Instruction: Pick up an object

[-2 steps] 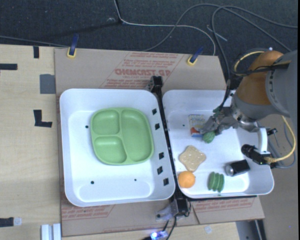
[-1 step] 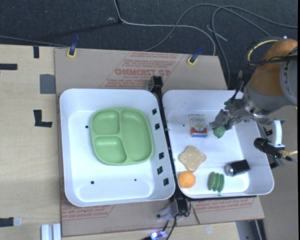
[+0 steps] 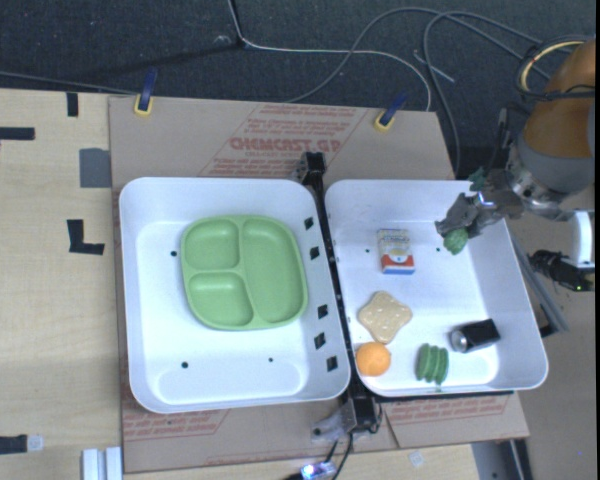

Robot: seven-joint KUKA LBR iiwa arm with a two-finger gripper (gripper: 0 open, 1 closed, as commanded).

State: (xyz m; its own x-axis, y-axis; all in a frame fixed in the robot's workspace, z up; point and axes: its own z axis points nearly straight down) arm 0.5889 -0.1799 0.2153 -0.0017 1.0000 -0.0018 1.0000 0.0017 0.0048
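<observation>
Gripper [image 3: 464, 223] is hovering over the right bin [image 3: 500, 298], clamping a small green thing [image 3: 456, 238], up beyond the carton [image 3: 395, 250]. It's looking light and probably squishy, so pinching mid-body seems right.

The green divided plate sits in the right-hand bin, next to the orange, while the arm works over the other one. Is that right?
Not quite. In the camera view the green divided plate lies alone in the left bin. The orange is in the right bin, and the gripper is over that right bin, with a small green thing at its tip.
</observation>
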